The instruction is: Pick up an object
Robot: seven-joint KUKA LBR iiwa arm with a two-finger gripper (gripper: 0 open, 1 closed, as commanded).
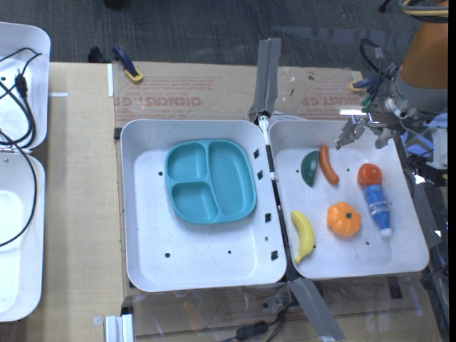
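I am looking down on two white bins standing side by side on the bench. The left bin (135,212) is holding a teal plate (211,181) with three compartments, lying near the middle of the bin.

The right bin (399,258) is holding the small things I could pick. A dark green piece (309,168) is lying in the upper left part, and an orange carrot-shaped thing (328,166) is lying just beside it on its right, tilted, maybe touching it. A banana (303,235) is lying near the left wall of this bin, toward the front. A small orange pumpkin (344,219) is sitting to the right of the banana, near the middle. A bottle (377,206) with a blue label is lying further right, and a round red-orange thing (369,174) is sitting at its upper end, touching it.

The arm (426,48) is reaching in from the upper right corner. The gripper (365,130) is hanging over the back edge of the right bin, above the carrot-shaped thing and the bottle and apart from both. Its two fingers are standing apart, and I am seeing nothing between them.
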